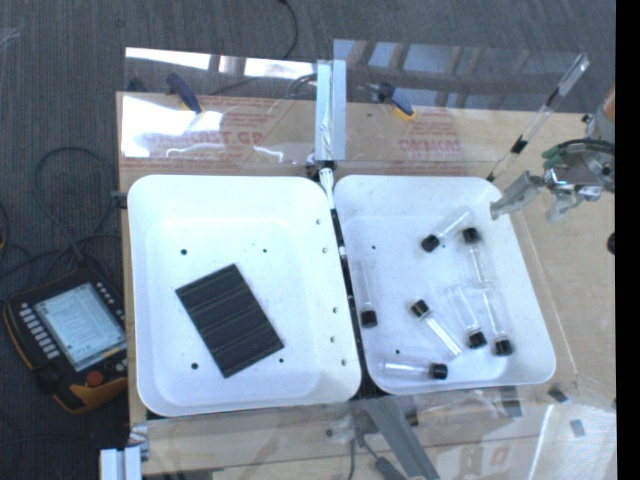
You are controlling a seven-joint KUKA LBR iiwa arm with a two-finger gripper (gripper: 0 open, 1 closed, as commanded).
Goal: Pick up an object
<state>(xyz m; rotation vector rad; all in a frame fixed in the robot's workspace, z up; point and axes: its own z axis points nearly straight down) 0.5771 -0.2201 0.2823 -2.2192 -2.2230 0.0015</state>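
Observation:
The right bin (520, 373) holds several clear vials with black caps, among them one near the back (447, 232), one at the middle (436, 326) and one along the front wall (412, 368). A black ribbed rectangular pad (228, 319) lies flat in the left bin (150, 218). My gripper (512, 199) hangs over the back right corner of the right bin, above and to the right of the vials, and touches none of them. The wrist behind it is cut off by the view's right side.
A metal post (329, 108) stands behind the gap between the bins. Clear plastic sheeting (230, 133) covers the bench at the back. A teach pendant (68, 333) lies on the floor to the left.

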